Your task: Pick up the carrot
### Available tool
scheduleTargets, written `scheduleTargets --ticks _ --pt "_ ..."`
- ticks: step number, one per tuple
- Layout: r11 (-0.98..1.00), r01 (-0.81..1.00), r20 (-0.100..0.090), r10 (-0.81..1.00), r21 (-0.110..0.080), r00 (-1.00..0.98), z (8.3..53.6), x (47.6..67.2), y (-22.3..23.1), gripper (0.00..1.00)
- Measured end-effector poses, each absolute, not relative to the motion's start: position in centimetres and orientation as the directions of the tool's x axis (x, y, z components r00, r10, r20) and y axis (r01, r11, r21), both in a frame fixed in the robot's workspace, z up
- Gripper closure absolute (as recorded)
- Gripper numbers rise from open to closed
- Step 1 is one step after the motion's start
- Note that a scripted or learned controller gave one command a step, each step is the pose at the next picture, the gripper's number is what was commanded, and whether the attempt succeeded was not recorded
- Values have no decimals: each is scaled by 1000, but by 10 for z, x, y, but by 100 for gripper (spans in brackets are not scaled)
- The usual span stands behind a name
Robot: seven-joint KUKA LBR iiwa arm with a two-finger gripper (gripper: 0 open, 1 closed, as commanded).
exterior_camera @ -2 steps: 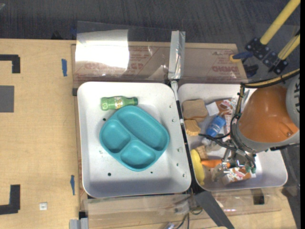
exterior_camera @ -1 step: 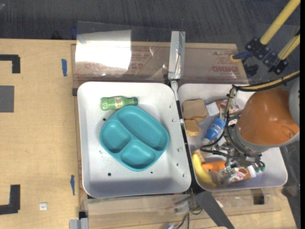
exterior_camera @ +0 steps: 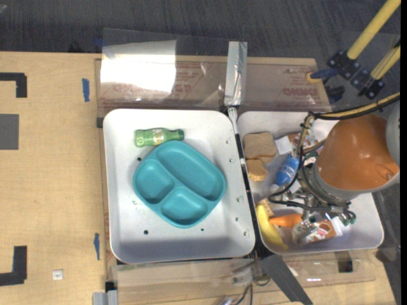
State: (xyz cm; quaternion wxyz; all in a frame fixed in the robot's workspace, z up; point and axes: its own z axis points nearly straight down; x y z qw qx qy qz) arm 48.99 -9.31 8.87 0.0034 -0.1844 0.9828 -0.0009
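The carrot (exterior_camera: pixel 285 221), a short orange piece, lies near the front of the right bin (exterior_camera: pixel 372 230), just right of a yellow banana (exterior_camera: pixel 266 228). The arm's orange band (exterior_camera: pixel 356 154) and wrist hang over this bin and cover much of it. My gripper (exterior_camera: pixel 313 226) is low in the bin, directly to the right of the carrot and close to it, among cables and a white and red item. I see nothing clearly lifted by it.
The right bin also has two brown bread pieces (exterior_camera: pixel 259 145) and a blue bottle (exterior_camera: pixel 286 170) toward the back left. In the left bin (exterior_camera: pixel 121 189) sit a teal divided plate (exterior_camera: pixel 179 182) and a green bottle (exterior_camera: pixel 158 136). A clear panel stands behind the bins.
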Motion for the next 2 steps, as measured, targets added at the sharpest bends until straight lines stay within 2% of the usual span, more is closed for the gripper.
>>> scheduleTargets --ticks 1,2 --pt "885 -466 -8 -466 -2 -885 89 500 -100 0" --pt "890 -456 -12 -456 -10 -890 89 495 -94 0"
